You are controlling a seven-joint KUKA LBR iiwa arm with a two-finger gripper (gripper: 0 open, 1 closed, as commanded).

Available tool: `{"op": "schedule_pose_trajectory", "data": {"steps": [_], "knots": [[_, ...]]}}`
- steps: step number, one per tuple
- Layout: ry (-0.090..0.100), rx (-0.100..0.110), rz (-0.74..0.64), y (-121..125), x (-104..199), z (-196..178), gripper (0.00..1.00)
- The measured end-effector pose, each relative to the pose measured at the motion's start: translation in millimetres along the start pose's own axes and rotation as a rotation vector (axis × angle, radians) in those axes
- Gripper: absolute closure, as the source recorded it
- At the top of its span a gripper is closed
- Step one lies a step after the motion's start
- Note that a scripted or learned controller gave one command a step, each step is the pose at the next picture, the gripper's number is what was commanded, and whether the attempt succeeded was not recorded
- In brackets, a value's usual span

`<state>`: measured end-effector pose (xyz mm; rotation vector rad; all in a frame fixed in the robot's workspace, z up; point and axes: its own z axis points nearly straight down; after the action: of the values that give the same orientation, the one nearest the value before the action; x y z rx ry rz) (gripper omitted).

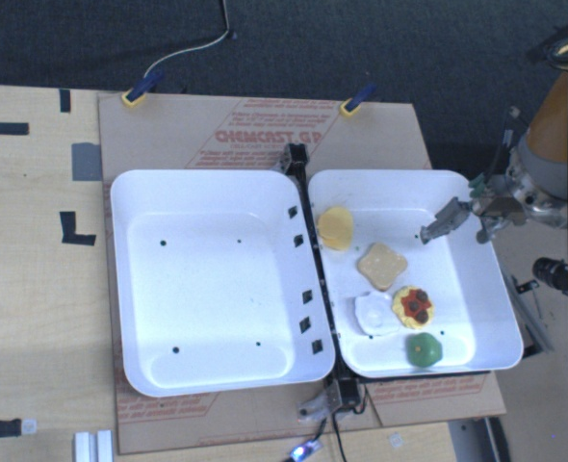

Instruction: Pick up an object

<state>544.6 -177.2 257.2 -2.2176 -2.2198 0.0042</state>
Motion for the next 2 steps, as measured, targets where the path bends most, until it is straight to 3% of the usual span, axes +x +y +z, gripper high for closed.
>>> {"op": "schedule_pose_trajectory", "data": {"steps": [1, 2], "knots": [[-0.003, -0.009, 0.001, -50.9, 36.6, 159.0, 0.0], [-0.008, -0.011, 0.005, -50.6, 33.8, 150.8, 1.0]]}}
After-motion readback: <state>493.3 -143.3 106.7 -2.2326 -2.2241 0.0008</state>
